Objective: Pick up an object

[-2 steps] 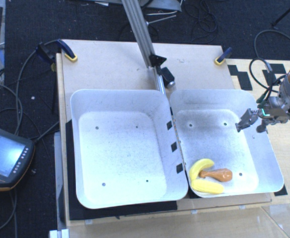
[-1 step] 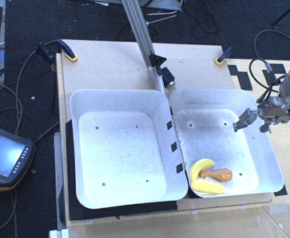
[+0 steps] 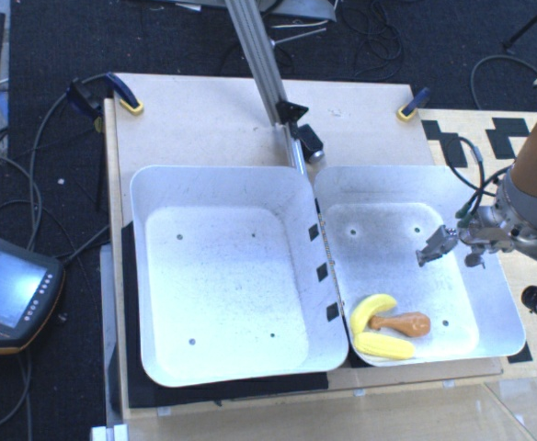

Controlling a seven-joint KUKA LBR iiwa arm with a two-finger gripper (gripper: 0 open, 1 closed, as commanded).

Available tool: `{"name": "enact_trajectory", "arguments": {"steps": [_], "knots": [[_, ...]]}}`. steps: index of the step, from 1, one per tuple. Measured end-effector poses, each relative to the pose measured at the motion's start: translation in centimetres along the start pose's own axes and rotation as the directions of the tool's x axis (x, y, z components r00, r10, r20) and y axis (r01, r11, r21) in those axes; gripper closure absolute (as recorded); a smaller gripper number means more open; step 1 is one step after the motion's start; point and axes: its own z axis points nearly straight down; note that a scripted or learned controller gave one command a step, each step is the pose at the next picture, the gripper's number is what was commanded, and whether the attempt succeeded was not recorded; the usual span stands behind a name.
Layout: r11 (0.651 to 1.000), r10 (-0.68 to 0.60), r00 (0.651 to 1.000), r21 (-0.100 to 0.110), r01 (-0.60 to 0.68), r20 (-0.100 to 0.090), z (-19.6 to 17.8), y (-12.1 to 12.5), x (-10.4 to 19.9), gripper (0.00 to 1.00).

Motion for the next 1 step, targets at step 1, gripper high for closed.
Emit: {"name": "enact_trajectory", "arguments": {"steps": [1], "knots": [[1.0,0.001,1.0,0.001,-0.001,0.0,6.08,-0.16,-0.58,0.0]]}}
